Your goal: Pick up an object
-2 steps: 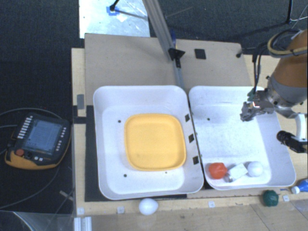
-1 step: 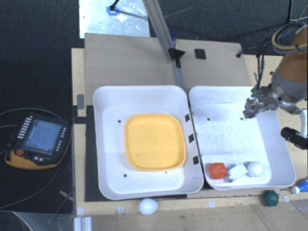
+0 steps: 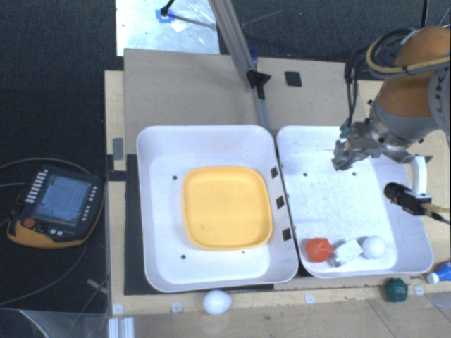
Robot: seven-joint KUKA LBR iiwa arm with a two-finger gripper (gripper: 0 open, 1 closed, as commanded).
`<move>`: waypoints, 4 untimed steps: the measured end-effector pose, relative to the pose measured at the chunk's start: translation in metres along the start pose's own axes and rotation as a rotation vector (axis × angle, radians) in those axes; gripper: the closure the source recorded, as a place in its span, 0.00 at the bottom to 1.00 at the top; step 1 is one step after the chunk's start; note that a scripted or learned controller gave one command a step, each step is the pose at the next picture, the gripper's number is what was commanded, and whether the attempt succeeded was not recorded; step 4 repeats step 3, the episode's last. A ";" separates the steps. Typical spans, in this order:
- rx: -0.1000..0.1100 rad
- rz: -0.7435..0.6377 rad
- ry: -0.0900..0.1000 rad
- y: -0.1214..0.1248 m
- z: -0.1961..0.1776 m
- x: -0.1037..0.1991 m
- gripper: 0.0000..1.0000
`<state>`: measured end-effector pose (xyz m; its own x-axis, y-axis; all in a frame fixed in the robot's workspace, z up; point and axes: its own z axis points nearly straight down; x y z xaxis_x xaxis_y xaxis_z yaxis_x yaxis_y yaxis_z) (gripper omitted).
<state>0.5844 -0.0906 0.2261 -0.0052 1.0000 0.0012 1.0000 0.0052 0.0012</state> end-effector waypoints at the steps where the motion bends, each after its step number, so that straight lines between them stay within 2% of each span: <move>1: 0.000 0.000 0.000 -0.004 -0.011 0.055 1.00; 2: 0.000 0.000 0.000 -0.009 -0.018 0.110 1.00; 3: 0.001 0.000 0.000 -0.024 -0.020 0.158 1.00; 4: 0.001 0.000 0.000 -0.024 -0.020 0.158 1.00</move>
